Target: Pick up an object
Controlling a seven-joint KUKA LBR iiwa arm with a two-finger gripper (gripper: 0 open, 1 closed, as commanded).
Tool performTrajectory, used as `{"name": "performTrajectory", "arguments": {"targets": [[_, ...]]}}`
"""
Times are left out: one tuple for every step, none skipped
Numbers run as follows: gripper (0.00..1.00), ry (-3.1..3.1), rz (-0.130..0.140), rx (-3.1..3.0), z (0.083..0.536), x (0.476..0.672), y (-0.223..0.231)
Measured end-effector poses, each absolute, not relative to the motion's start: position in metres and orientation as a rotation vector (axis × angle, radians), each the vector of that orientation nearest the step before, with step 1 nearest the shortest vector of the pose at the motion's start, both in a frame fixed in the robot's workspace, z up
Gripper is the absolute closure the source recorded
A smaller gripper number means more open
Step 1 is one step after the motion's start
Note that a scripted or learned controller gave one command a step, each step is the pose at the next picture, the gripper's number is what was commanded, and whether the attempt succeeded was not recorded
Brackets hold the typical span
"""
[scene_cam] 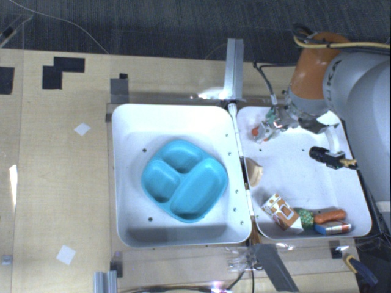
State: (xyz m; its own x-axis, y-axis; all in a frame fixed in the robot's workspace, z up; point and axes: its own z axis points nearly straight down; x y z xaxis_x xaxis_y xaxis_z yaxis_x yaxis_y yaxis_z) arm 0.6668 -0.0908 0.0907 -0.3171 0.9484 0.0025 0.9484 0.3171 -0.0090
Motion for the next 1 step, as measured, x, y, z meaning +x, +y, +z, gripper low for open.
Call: {"name": "performTrajectory", "arguments": {"targets": [[1.00, -2.501, -0.010, -1.913, 0.1882, 0.6707, -0.0098]]}}
